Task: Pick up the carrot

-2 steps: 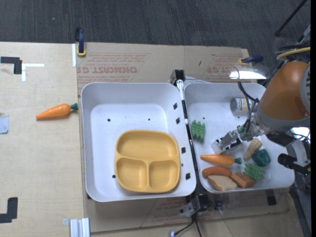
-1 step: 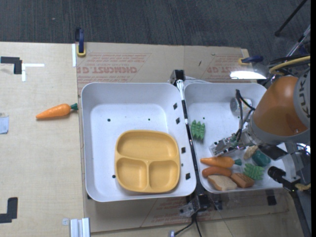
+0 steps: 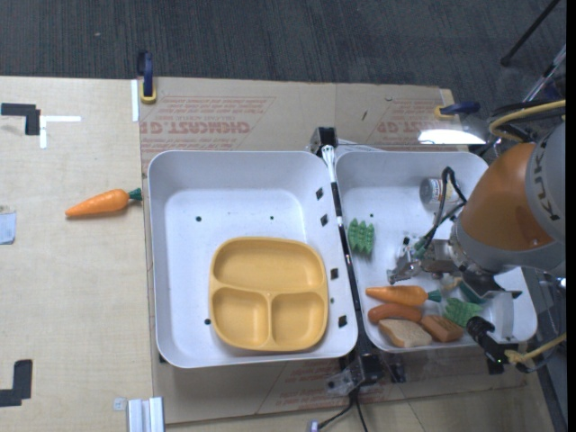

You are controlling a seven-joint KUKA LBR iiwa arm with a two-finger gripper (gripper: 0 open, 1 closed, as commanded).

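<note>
While the gripper hangs low in the right bin, its fingers are too small and blurred to tell if they are spread or closed. Just below it lies a carrot, beside a sausage and bread slice. Another carrot lies outside, left of the left bin, which holds a yellow tray.

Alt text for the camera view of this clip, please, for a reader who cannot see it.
A grey and orange arm's gripper hovers just above an orange toy carrot in the right white bin, beside sausage, bread and green pieces. The left white bin holds a yellow divided plate; another orange carrot lies on the bench.
</note>
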